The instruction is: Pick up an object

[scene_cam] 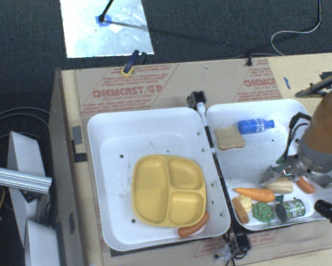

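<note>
Reaching in from the right, the arm (331, 133) has its gripper (277, 177) low in the right bin (252, 110), just above a cluster of food items — whether its fingers are spread or closed cannot be told from this angle. A pale oblong piece (281, 187) lies right beneath it, touching a carrot (255, 194); a green can (290, 209) and a green broccoli-like piece (261, 211) sit just below. A blue bottle (255, 126) and a bread slice (230, 138) lie well apart at the far end. In the left bin (104, 136) rest a yellow divided tray (167, 189) and a sausage (193, 227). The crowding looks like the main risk — straddle the pale piece alone, clear of the carrot, and lift straight up.
</note>
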{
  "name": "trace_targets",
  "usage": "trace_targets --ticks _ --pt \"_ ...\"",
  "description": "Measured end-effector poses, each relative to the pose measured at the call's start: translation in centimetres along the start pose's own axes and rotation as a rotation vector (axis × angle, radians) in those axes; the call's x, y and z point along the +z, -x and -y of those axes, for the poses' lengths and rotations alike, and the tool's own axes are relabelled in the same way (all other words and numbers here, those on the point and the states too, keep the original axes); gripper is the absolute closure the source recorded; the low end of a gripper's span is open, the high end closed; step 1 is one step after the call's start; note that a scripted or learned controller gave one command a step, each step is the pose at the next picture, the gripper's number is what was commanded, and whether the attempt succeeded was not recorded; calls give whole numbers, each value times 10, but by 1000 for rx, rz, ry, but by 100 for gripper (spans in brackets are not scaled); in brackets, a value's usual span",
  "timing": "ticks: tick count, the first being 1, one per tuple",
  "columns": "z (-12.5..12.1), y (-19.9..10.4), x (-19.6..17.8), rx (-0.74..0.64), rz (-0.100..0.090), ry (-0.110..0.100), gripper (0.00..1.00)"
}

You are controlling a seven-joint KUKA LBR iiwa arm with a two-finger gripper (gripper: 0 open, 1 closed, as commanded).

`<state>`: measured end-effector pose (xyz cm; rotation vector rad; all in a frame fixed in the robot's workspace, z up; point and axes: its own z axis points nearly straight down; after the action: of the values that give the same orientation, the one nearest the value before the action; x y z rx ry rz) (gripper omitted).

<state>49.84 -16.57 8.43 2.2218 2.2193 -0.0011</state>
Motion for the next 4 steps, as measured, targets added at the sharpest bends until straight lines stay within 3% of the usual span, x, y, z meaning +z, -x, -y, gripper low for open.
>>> trace_targets --ticks 1,2,3,4 --pt "-80 -48 0 -6 -2 2 0" --pt "-103 -70 0 -6 -2 2 0" --pt "-136 -68 -1 -6 -1 3 0" --pt "-160 -74 4 10 -5 -52 0"
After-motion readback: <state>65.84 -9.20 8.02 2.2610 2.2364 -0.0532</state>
